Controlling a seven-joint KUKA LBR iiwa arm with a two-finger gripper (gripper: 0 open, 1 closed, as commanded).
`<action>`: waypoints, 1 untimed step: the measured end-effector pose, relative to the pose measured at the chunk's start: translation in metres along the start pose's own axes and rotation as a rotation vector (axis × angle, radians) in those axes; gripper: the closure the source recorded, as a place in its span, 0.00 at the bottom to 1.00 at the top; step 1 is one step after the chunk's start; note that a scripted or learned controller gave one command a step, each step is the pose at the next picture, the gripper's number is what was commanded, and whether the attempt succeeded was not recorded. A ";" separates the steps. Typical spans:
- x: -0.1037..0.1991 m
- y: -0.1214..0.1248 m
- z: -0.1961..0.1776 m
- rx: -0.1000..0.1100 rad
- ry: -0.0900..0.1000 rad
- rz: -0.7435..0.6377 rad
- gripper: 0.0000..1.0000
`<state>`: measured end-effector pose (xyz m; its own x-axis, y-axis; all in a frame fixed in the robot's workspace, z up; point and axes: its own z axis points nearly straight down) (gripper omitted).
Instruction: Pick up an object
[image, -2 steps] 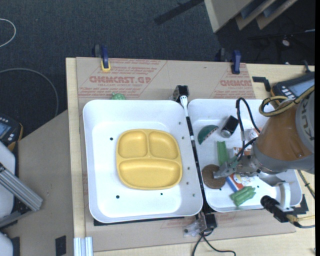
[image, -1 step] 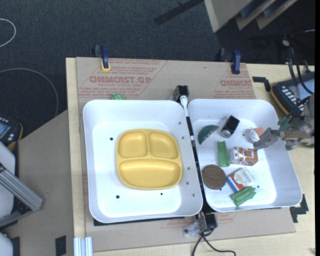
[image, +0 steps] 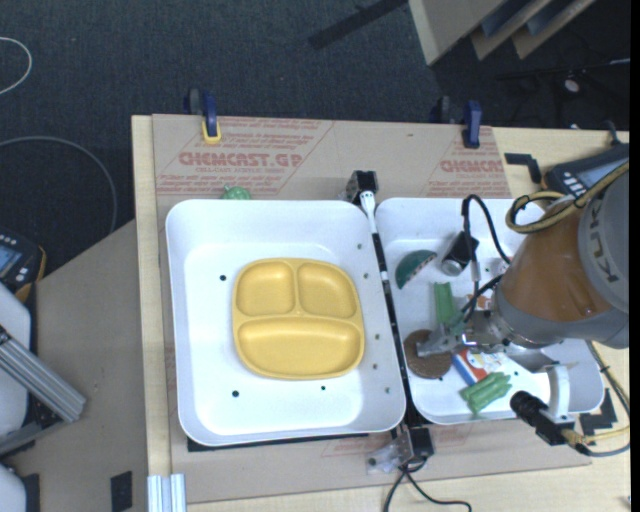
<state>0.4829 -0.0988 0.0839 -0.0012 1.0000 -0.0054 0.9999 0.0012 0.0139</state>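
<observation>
The right bin holds several small objects. A dark green half-round piece lies near its left wall, with a green stick just below it. Further down are a brown round piece, a blue and red pen-like item and a light green ridged piece. A small black and white object lies near the bin's middle. My gripper hangs low over the brown piece and the stick's lower end, at the tip of the grey and orange arm. Nothing visibly sits in its grasp.
The left bin bears a yellow divided plate. A black clip sits at the top of the wall between the bins, and blue clamps hold the board's far edge. Cables loop over the right bin.
</observation>
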 end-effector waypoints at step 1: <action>0.091 -0.004 -0.062 0.018 0.006 0.003 0.00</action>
<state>0.4784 -0.0072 0.1449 0.0019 1.0000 0.0005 1.0000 -0.0019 -0.0040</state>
